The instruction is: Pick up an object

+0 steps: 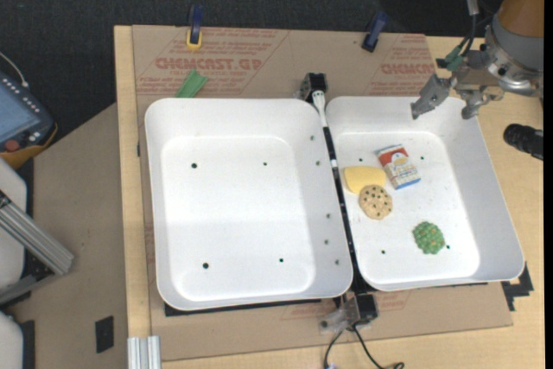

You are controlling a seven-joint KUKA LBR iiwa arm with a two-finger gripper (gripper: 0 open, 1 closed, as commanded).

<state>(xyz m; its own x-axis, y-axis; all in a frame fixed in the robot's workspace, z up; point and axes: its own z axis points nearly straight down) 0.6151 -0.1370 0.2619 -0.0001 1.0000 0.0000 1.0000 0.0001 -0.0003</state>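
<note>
Right, here is what I read off my feed, biggest thing first.

Bench: I see a brown board [259, 56] with red print under both bins, held by a blue clamp [195, 26] at the far left and another clamp [375, 30] at the far right.
Left bin [173, 134]: white and shallow, beside its twin, with four small dark dots on the floor.
Right bin [484, 212]: white, and every loose item I can pick sits in it.
Arm [518, 13]: it comes in from my right, orange band above a grey wrist, over the right bin's far corner.
Gripper [449, 101]: I see the two fingers spread apart with nothing between them, hovering at the far rim of the right bin, well apart from the items.
Red and white box [397, 166]: lies flat near the bin's middle, just beside the yellow piece.
Yellow piece [363, 178]: pale and rounded, near the divider, touching the cookie's far edge.
Cookie [375, 202]: round, tan with dark chips.
Green item [428, 237]: bumpy, alone toward the near right corner.
Green tag [191, 85]: on the board beyond the left bin.
</note>
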